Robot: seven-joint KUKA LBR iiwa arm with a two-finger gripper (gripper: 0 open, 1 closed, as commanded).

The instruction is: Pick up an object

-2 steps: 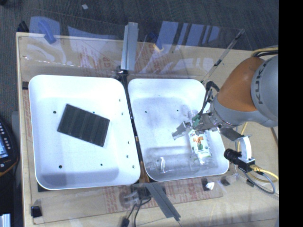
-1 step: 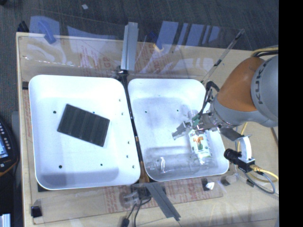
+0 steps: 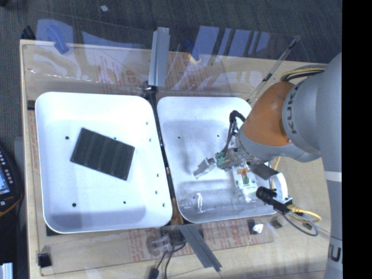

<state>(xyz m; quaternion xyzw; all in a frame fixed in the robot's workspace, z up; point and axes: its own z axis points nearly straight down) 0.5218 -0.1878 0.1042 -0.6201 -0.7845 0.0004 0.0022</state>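
A dark grey ribbed rectangular pad [image 3: 103,153] lies flat in the left bin [image 3: 52,106], tilted a little. A clear plastic bottle [image 3: 212,202] lies on its side along the front wall of the right bin [image 3: 186,109]. My gripper [image 3: 210,164] is low in the middle of the right bin, above and just behind the bottle. The orange-banded wrist covers the bin's right part. A small green-and-white item [image 3: 245,182] shows under the wrist. Whether the small grey piece at the gripper's tip is held cannot be made out.
A grey metal post [image 3: 158,57] stands behind the seam between the bins. A black-and-yellow cable [image 3: 290,209] trails off the right bin's front right corner. Transparent panels lie along the bench's back edge [image 3: 174,45].
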